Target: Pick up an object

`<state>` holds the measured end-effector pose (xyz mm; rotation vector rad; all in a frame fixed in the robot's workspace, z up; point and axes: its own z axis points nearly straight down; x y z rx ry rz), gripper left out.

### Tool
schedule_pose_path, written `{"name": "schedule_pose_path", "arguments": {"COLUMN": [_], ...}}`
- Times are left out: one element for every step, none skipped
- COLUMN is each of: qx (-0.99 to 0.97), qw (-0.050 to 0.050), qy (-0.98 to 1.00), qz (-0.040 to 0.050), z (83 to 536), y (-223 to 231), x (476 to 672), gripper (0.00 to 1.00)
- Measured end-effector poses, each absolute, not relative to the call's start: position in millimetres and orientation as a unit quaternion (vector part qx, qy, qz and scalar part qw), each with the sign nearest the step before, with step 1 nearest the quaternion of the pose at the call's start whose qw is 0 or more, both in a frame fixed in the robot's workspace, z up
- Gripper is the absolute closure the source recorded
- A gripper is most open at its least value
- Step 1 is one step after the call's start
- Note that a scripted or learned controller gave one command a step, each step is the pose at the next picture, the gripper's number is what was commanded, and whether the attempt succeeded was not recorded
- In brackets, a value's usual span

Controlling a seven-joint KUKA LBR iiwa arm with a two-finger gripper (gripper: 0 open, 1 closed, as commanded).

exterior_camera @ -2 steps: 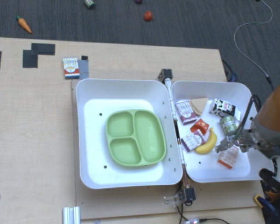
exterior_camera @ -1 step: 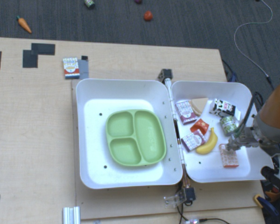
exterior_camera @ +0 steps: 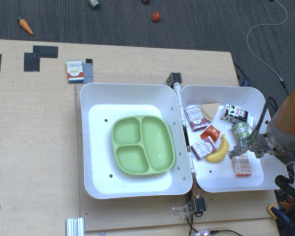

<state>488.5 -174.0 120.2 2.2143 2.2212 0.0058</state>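
Observation:
The right bin [exterior_camera: 258, 98] holds several small items. A yellow banana [exterior_camera: 219, 150] lies near its middle, with a red packet [exterior_camera: 212, 132] and two maroon packets [exterior_camera: 194, 118] [exterior_camera: 202, 149] to its left. A green can [exterior_camera: 240, 130], a black-and-white carton [exterior_camera: 235, 113] and a tan wedge [exterior_camera: 210, 111] sit toward the back. A pink carton [exterior_camera: 242, 166] lies near the front. My gripper [exterior_camera: 242, 150] hangs low over the bin's right half, between the green can and the pink carton, just right of the banana's tip. I see nothing lifted by it.
The left bin [exterior_camera: 96, 146] holds a green divided plate [exterior_camera: 142, 145]. A small red-and-white box [exterior_camera: 75, 72] stands on the bench behind it. Toy food, including a carrot [exterior_camera: 25, 25], lies on the carpet beyond. Cables run along the bench's front edge.

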Motion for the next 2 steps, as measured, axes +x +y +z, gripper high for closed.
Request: {"name": "schedule_pose_path", "arguments": {"qx": [0.705,0.705], "qw": [0.004,0.004], "qy": [0.709,0.709], "qz": [0.0031,0.0030], "z": [130.9,130.8], "y": [-173.6,-173.5], "x": [490.0,490.0], "gripper": [1.00,0.00]}}
